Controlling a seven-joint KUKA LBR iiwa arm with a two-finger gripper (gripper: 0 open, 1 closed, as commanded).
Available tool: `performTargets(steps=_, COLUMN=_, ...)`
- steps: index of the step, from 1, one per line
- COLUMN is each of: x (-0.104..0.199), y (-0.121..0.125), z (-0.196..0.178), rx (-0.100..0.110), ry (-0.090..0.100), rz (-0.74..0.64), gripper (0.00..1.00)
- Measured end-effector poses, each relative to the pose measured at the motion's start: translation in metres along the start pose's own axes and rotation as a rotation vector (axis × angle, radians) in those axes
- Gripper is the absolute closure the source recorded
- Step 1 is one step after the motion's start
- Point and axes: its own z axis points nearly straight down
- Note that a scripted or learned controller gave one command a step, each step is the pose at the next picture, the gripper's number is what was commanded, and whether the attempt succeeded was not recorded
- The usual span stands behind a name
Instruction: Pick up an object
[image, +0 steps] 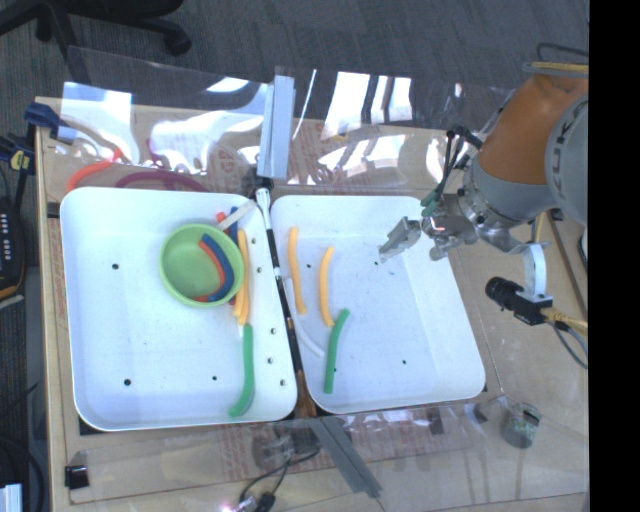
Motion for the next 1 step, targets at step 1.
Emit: performTargets(steps=1, x=0.0495, y=0.0019, z=0.1239, rx=0.002, ry=0.000, rz=0.037, gripper=0.00)
